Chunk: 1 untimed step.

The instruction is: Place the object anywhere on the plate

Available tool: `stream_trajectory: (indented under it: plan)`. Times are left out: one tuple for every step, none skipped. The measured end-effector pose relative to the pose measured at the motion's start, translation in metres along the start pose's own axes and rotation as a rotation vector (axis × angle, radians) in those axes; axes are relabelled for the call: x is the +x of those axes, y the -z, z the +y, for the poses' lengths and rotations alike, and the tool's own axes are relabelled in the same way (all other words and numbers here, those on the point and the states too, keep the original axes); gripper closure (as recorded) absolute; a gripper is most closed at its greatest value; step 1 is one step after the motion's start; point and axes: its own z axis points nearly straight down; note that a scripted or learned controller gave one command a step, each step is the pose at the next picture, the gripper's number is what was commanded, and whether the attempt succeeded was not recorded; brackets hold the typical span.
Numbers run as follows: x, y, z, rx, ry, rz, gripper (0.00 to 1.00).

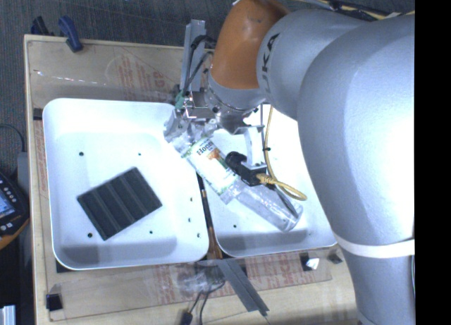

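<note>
Here, two white bins are seen side by side on a wooden bench [106, 70]. A dark ribbed plate [120, 202] is laid flat on the floor of the left bin [53, 147], toward its near corner, with its long edges turned at a slant to the bin walls. Nothing is seen resting on the plate.

A clear plastic bottle [204, 156] with a white label is found lying on its side in the right bin [239, 242]. It is set on a diagonal: its upper end is placed at the seam where the two bins meet, and its lower end is pointed toward the near right corner of the right bin. The bottle is kept well apart from the plate, with the raised rims of both bins between them.

The gripper [186, 120] is positioned over the far end of that seam, right at the upper end of the bottle. Its opening is masked by its own housing and by the glare of the clear plastic, so it cannot be told how wide it is set or whether the bottle is gripped. Above it, the orange band [243, 41] of the grey arm [345, 105] is seen, and much of the right bin is covered by the arm.

A blue clamp [69, 32] is fixed at the far left corner of the bench.
</note>
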Motion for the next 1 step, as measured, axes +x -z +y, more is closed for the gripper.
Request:
stream_trajectory:
  plan:
    - [0.0217,-0.0175,-0.0582,0.001,-0.064,0.0,1.0]
